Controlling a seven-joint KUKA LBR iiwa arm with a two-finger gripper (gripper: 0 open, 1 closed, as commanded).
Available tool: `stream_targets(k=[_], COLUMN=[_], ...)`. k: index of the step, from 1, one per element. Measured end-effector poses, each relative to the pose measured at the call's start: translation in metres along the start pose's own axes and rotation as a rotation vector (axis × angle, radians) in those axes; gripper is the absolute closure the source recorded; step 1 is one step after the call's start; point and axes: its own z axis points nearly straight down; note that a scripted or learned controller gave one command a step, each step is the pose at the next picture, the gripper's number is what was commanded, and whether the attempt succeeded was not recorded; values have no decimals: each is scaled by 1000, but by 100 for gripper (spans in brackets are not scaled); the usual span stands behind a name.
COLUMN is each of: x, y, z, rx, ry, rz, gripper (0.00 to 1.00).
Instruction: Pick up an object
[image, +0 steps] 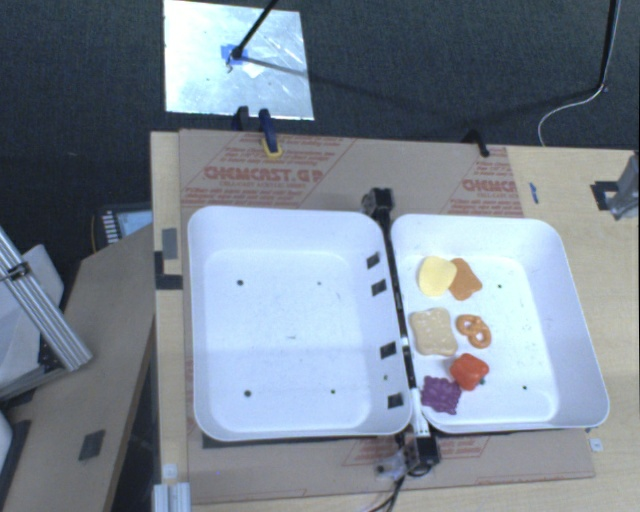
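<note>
A grey part (625, 188) stands at the right edge, perhaps belonging to the arm; whether the gripper is spread or closed I cannot tell. From there the objects lie toward 7 o'clock, in the left half of the right bin (560, 300): a yellow piece (435, 275), an orange piece (466, 280), a beige bread slice (433, 331), a pretzel (473, 330), a red piece (468, 371) and purple grapes (441, 394). The group runs from 12 to 6 o'clock. The bread slice has the same long axis. The left bin (290, 320) lies at 9 o'clock from them.
</note>
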Motion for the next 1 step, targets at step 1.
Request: stream_targets(k=[1], x=[60], y=[-3], z=[-7], rx=[-1], ry=[0], rz=[-1], gripper=[100])
